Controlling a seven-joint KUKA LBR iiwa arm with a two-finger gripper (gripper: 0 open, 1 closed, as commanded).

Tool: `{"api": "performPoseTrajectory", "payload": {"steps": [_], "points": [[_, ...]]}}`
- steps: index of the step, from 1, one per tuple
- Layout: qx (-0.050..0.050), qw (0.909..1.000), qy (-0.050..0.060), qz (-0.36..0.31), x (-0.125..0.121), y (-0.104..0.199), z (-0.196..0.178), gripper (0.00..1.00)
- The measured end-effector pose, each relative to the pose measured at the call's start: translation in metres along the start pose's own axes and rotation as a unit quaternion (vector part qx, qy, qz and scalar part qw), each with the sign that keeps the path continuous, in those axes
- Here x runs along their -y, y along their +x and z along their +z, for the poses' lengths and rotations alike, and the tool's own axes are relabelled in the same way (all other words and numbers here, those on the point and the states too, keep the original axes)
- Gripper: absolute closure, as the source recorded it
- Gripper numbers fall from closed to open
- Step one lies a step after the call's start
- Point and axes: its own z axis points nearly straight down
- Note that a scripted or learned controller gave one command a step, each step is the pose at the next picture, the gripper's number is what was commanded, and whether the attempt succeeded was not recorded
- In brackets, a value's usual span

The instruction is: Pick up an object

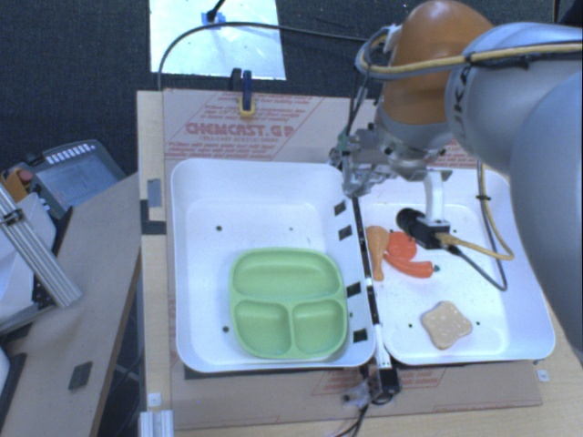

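Note:
My gripper (pixel 356 184) hangs over the far left corner of the right bin (pixel 522 328), close to the divider between the two bins. Nothing shows in its grasp. A red toy pepper (pixel 409 255) lies in the right bin in front of the gripper and a little to its right, touching an orange cone-shaped piece (pixel 376 245) on its left. A tan slice of toy toast (pixel 445 324) rests flat near the right bin's front. A green divided plate (pixel 289 302) sits in the near part of the left bin (pixel 196 255).
A cardboard sheet (pixel 239 127) lies behind the bins with a yellow and blue clamp (pixel 244 92) on it. A grey device (pixel 76 173) and a metal rail (pixel 36 253) stand at the left, off the bench.

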Motion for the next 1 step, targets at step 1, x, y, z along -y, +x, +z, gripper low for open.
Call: {"api": "performPoseTrajectory", "payload": {"steps": [1], "points": [[0.0, 1.0, 0.0, 0.0, 0.0181, 0.055, -0.0052, 1.0]]}}
